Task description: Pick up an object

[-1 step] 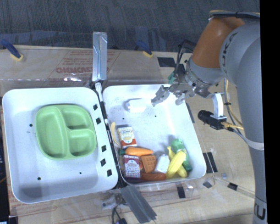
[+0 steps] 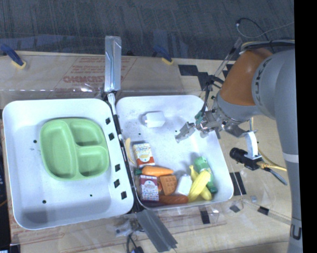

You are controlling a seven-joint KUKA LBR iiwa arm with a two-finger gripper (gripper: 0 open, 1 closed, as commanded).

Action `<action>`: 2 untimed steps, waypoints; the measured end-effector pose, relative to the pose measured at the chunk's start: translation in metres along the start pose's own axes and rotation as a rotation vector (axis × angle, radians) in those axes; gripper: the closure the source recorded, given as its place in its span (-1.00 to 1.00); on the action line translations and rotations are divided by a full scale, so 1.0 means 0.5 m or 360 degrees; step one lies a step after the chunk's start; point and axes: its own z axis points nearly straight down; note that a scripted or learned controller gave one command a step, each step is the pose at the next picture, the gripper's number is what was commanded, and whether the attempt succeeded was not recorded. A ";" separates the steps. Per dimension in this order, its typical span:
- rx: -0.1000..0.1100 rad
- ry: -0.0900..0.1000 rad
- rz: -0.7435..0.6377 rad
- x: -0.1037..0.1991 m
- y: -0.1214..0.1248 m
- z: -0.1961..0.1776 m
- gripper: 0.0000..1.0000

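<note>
Gripper (image 2: pixel 185 132) hovers over right bin (image 2: pixel 170 101), finger state unclear, toy food pile (image 2: pixel 173 182) near it.

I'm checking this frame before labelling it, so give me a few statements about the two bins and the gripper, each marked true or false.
1. The green divided tray lies in the left bin. True.
2. The banana sits in the left bin. False: it lies in the right bin, near its lower right corner.
3. The gripper hangs over the right bin. True.
4. The carrot is between the gripper's fingers. False: it lies among the other items, apart from the gripper.
5. The white object is piled on the banana. False: it lies alone in the bin's upper part.
</note>
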 end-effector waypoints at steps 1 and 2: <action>0.0000 0.0002 -0.0328 0.007 0.000 -0.006 -1.00; -0.0002 0.0000 -0.0592 0.013 -0.088 -0.109 -1.00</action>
